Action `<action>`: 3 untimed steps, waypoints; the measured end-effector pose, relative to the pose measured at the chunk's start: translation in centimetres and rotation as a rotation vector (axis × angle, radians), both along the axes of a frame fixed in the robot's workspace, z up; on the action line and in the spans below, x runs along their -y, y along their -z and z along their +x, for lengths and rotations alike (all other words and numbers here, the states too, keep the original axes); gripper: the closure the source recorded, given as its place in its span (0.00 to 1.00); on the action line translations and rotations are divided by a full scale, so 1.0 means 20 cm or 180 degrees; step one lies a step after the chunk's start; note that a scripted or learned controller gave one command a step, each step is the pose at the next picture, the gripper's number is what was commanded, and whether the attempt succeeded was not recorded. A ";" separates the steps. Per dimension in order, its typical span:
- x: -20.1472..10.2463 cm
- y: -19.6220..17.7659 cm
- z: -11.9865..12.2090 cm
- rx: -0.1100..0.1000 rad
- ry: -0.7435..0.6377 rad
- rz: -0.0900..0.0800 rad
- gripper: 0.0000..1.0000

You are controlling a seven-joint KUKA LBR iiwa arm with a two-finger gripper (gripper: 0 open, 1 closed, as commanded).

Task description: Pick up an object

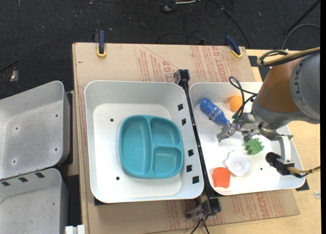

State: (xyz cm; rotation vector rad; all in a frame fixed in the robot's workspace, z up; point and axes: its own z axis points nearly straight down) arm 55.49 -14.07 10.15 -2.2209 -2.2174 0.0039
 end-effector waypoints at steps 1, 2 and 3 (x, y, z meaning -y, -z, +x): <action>0.00 0.05 0.00 0.0007 -0.0001 0.0000 0.00; 0.00 0.00 0.00 0.0014 0.0003 -0.0002 1.00; 0.01 -0.31 0.05 0.0035 -0.0012 -0.0008 1.00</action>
